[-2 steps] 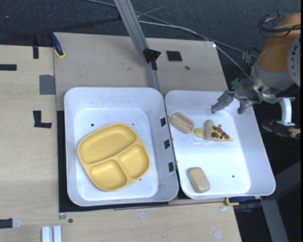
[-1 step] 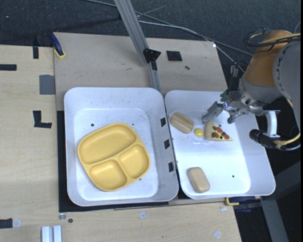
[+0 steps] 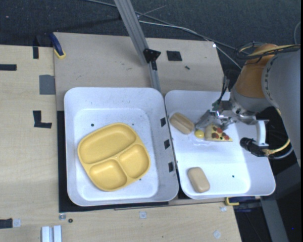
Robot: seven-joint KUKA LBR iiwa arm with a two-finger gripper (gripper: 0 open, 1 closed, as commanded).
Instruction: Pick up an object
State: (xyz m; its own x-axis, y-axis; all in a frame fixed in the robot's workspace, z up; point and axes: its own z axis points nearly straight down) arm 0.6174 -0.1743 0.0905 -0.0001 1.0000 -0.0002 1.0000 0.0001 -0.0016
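Reaching in from the right, the grey arm leans over the right bin with its orange band above the wrist and its wrist bent down toward the bin's far half. The pincer hangs low there, directly over a small yellow toy with red spots, which looks like a slice of pizza and lies flat on the bin floor. The metal fingers seem to splay a little to either side of the toy's far edge, but they are small and blurred against the white, so I cannot tell whether they stand apart or together, and nothing shows the toy clamped between them. Judging by that pose, the toy is the thing being tried for. Just to its left, near the wall between the bins, lies a tan oval block, tilted slightly; it sits close enough that a sideways nudge could push it. A second tan block rests well apart at the near side of the same bin, out of the arm's way. The left bin holds a yellow divided tray with three compartments, lying flat and turned at an angle; it is broad and shallow, likely hard for two fingers to grip. Both bins sit side by side on the counter, and a slanted metal rail runs down from the far edge toward the gap between them.
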